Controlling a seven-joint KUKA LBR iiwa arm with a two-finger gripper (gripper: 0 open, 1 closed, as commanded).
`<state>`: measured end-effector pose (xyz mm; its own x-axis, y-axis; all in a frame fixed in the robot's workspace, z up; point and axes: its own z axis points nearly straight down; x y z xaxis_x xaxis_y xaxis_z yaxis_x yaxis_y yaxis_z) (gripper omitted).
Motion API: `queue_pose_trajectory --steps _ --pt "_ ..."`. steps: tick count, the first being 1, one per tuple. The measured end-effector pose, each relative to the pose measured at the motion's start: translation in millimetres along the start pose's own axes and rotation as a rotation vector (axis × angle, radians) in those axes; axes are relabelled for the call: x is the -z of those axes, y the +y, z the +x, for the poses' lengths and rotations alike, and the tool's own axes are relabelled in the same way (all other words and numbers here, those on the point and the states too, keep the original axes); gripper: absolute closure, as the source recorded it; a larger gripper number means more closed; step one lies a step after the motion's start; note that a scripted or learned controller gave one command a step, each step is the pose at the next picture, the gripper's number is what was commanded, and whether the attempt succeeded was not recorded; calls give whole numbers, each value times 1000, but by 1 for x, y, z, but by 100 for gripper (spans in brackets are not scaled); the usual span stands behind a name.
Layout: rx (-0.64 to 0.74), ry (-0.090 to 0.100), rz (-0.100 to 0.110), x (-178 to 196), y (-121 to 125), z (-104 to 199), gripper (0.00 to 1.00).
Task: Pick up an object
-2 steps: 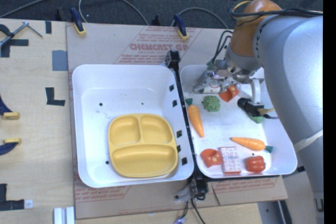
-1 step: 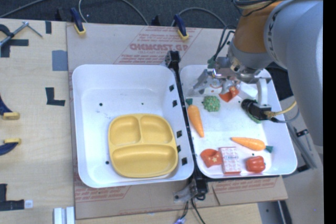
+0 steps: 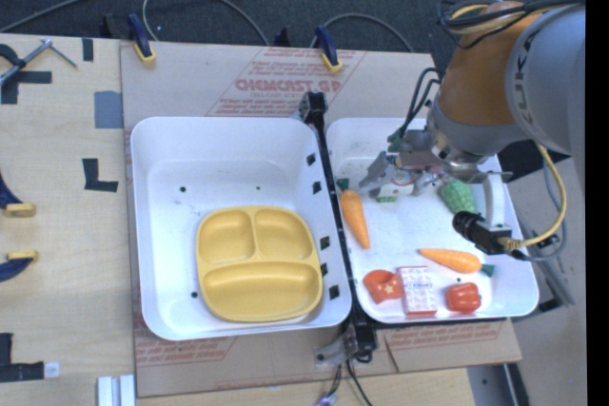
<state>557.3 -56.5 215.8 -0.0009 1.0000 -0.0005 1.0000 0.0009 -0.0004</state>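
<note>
Nearest the camera, along the front wall of the right bin [image 3: 529,307], lie a red tomato-like piece [image 3: 382,285], a small red-and-white carton [image 3: 417,290] just beside it, and a second red piece [image 3: 463,297] on the carton's other side. Slightly behind them an orange carrot [image 3: 450,258] lies flat with its green tip toward the arm's side. Another carrot [image 3: 355,218] lies close to the divider between the bins, pointing front to back. A green bumpy vegetable [image 3: 460,196] sits near the far right of that bin, partly under the arm. The gripper [image 3: 392,174] hangs low over the back of the right bin with its fingers spread and nothing between them; a small green scrap lies just below it. The left bin [image 3: 152,147] holds a yellow divided plate [image 3: 258,262] toward its front.
</note>
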Motion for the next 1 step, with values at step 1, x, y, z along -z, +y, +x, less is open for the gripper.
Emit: queue_pose_trajectory --steps 1 --pt "1 0 2 -32 23 44 100"
